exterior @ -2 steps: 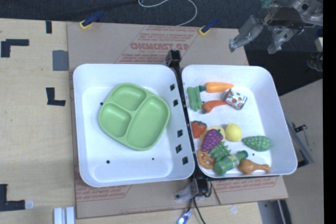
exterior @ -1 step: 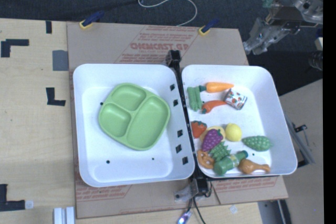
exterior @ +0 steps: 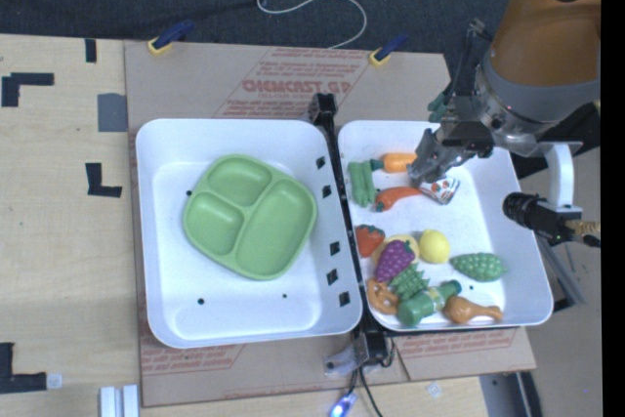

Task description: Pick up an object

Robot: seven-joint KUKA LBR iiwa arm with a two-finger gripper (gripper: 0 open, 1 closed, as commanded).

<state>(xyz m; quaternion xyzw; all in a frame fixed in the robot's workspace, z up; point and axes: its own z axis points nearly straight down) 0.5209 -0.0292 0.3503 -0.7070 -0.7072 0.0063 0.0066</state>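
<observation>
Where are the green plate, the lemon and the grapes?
green plate [exterior: 250,216], camera view, on the ridge where its compartments meet
lemon [exterior: 435,247], camera view, middle of the fruit
grapes [exterior: 393,260], camera view, middle of the purple bunch

— What's lying in the right bin [exterior: 527,210] at this moment?

— A heap of toy food. Green bean pods [exterior: 361,183] lie along the left wall, a small carrot [exterior: 397,162] just beside them, and an orange chilli [exterior: 395,197] below that.

— And toward the near end?

— A red tomato [exterior: 369,239] by the divider, purple grapes [exterior: 393,260] touching a yellow lemon [exterior: 434,247], a bumpy green piece [exterior: 478,266] to their right, and a green vegetable [exterior: 420,301] beside a brown drumstick [exterior: 469,312] at the near rim.

— Anything up top?

— A small red-and-white item [exterior: 444,189], partly hidden.
</observation>
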